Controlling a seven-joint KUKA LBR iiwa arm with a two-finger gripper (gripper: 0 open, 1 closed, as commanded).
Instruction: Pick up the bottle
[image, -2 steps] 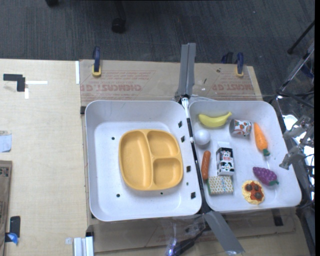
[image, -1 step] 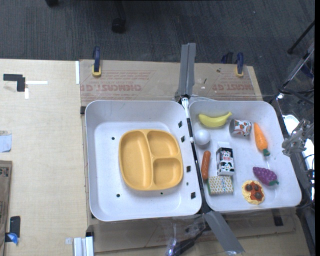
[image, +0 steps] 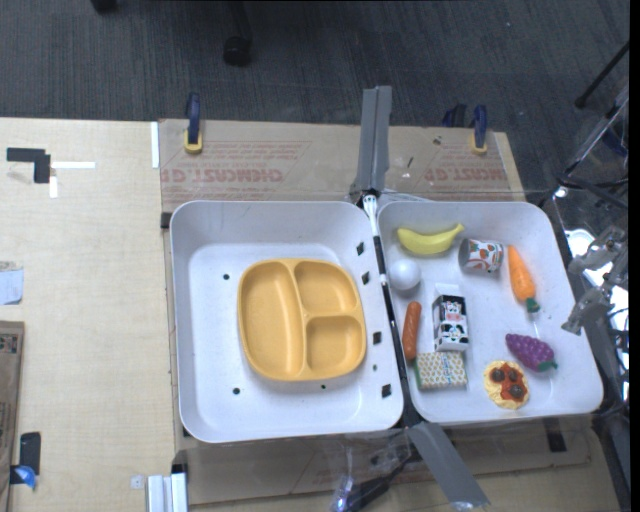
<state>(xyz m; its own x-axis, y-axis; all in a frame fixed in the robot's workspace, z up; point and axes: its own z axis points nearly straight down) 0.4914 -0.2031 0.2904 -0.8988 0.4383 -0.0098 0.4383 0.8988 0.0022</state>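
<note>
Approach stage: gripper (image: 587, 303) sits at right bin's (image: 480, 209) three o'clock rim, aperture impossible to tell. Next move calls for reaching toward nine o'clock, over the bottle (image: 450, 322).

The light is bright and even, coming from above. The white bins (image: 190, 330) shine pale, with only soft, thin shadows under the yellow plate (image: 300, 318). At three o'clock a small spot glares white. The whole picture is a bit fuzzy and grainy.
</note>
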